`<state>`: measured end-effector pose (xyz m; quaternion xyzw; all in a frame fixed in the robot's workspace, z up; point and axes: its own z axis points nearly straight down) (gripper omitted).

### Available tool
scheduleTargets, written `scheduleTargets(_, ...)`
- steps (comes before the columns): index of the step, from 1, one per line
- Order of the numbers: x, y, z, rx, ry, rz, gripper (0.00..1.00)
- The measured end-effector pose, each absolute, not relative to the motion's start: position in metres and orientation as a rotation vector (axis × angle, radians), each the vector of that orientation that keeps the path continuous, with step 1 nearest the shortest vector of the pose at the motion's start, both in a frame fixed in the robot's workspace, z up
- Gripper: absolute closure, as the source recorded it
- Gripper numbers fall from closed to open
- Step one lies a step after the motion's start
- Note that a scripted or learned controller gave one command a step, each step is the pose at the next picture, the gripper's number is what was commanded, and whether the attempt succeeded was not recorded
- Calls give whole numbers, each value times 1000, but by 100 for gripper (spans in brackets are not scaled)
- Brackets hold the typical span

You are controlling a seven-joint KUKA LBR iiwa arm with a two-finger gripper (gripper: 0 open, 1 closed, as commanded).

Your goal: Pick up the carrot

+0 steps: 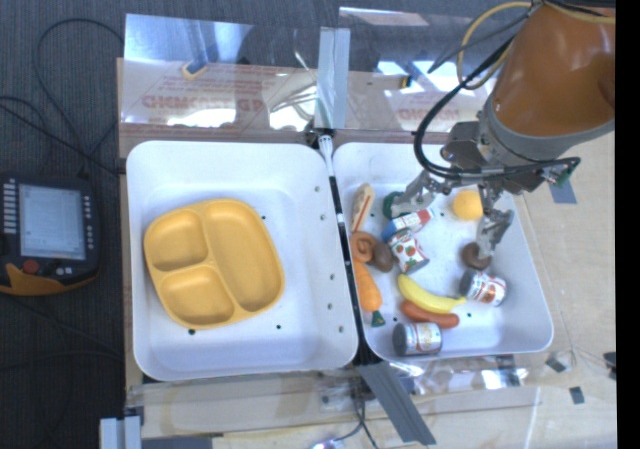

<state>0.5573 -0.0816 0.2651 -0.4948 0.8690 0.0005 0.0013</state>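
Carrot pick: not yet started.
Carrot (368, 289) lies at left edge of right bin (530, 322), untouched, beside brown donut (375, 251). Gripper (455, 209) hangs well apart over bin's middle, jaws spread wide, nothing between. Approach, grasp, lift all remain.

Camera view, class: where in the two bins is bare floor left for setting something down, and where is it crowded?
Left bin: bare floor runs all round the yellow tray, widest along the far side. Right bin: crowded through its middle and left wall, with carrot, banana and cans; small bare patches lie at its far left corner and right edge.
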Motion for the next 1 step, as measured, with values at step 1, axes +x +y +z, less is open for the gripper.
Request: scheduleTargets(1, 493, -59, 211, -1636, 2686, 11, 0)
